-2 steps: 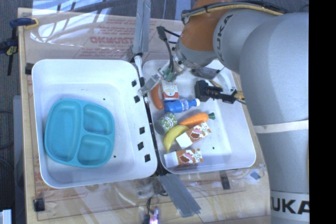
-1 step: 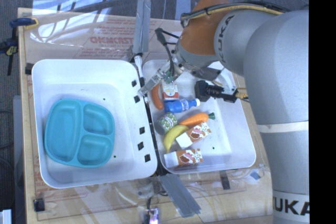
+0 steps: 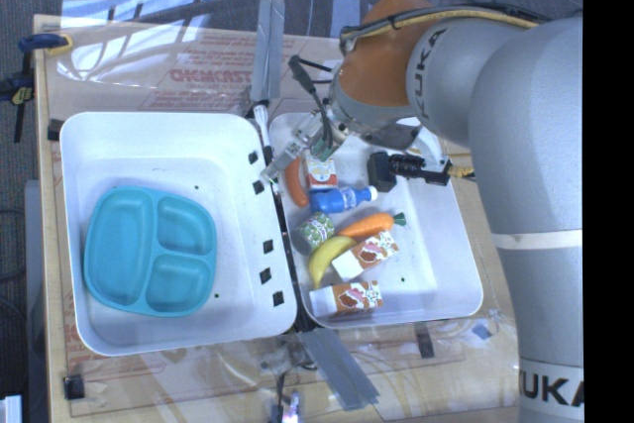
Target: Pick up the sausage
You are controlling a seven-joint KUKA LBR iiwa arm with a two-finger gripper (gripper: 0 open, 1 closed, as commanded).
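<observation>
The sausage is a short orange-red link lying along the left wall of the right bin, near its far corner. My gripper hangs just above and behind the sausage's far end, below the arm's orange band. A small red and white carton lies right beside the sausage, under the gripper. Nothing can be seen lifted off the bin floor.
Packed close behind the sausage are a blue bottle, a green can, a carrot, a banana and two snack boxes. The left bin holds a blue divided plate. The arm's bulk covers the right side.
</observation>
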